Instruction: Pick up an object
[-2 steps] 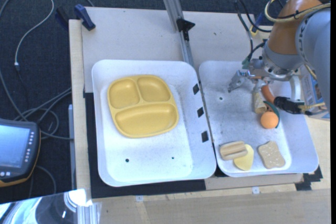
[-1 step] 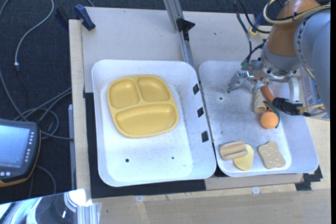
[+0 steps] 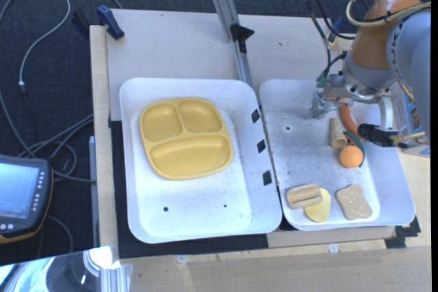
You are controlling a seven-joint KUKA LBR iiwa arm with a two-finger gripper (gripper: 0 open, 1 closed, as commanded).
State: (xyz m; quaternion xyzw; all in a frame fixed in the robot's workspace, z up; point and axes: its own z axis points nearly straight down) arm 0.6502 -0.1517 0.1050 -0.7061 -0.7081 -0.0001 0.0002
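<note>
**Hovering over the right bin's back edge, nothing visibly held**

Gripper [image 3: 323, 104] sits low at the far end of the right bin [image 3: 294, 147], arm coming in from the right. Can't tell if the fingers are spread or pressed together, too small and dark. Candidate objects are all in the right bin: orange ball [image 3: 351, 156] and carrot [image 3: 348, 118] just beside the gripper, hot dog [image 3: 303, 195], yellow wedge [image 3: 317, 209] and cracker [image 3: 354, 202] at the near end. Left bin [image 3: 144, 215] holds a yellow divided plate [image 3: 185, 137]. Both bins on the tabletop [image 3: 171, 44].

Bare right bin [image 3: 294, 147] floor, prob. reachable
</note>
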